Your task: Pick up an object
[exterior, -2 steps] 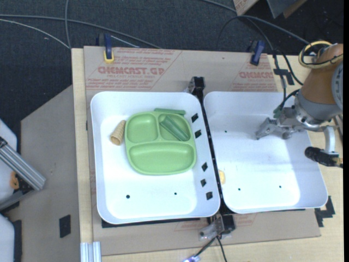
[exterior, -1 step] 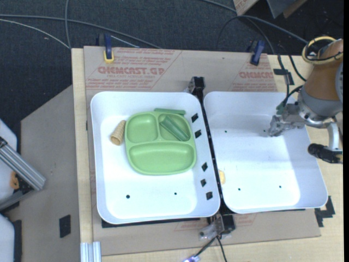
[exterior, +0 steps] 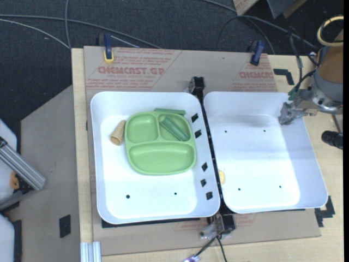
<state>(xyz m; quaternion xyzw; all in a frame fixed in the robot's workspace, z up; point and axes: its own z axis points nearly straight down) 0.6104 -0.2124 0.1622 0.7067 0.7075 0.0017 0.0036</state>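
Nearest, the left bin [exterior: 109,201] holds a green tray [exterior: 161,146] and cone [exterior: 117,132] at nine o'clock. My jaws [exterior: 288,115] hover at three o'clock, grip unclear; nothing picked yet.

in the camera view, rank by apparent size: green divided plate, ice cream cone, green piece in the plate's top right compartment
1. green divided plate
2. green piece in its top right compartment
3. ice cream cone beside the plate's left edge, close to the green piece in length, so unsure
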